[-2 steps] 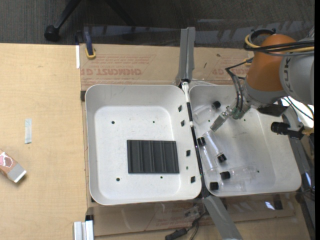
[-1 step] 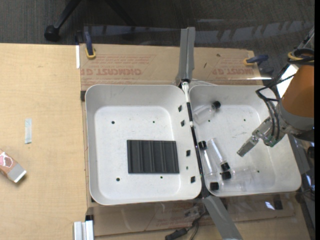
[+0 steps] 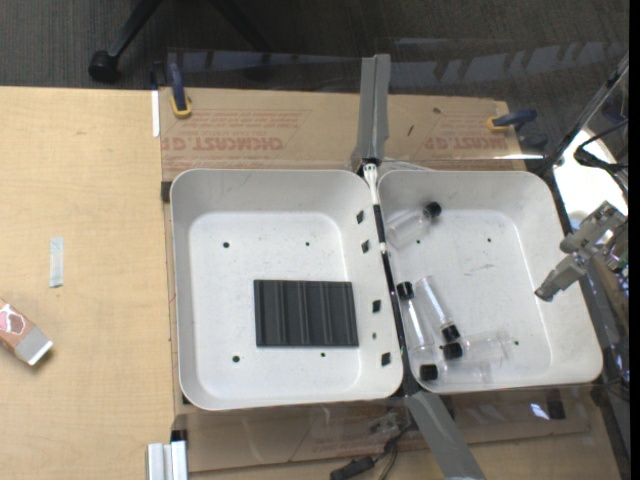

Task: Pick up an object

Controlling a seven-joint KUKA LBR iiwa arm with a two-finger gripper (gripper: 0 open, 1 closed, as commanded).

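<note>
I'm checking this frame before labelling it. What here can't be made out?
- Gripper, camera view: at the right edge, too small to tell its finger state.
- Clear plastic tubes with black caps in the right white bin: transparent against white, count unclear.
- Small pink-and-white object: cut off by the left edge.

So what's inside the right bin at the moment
The right bin holds several clear plastic tubes with black caps, mostly along its left wall and front, plus one near the back. Being see-through and overlapping, their exact count is unclear. The pincer hangs over its right edge.

The gripper (image 3: 556,286) reaches in from the right edge — tilted, pointing down-left.
</note>
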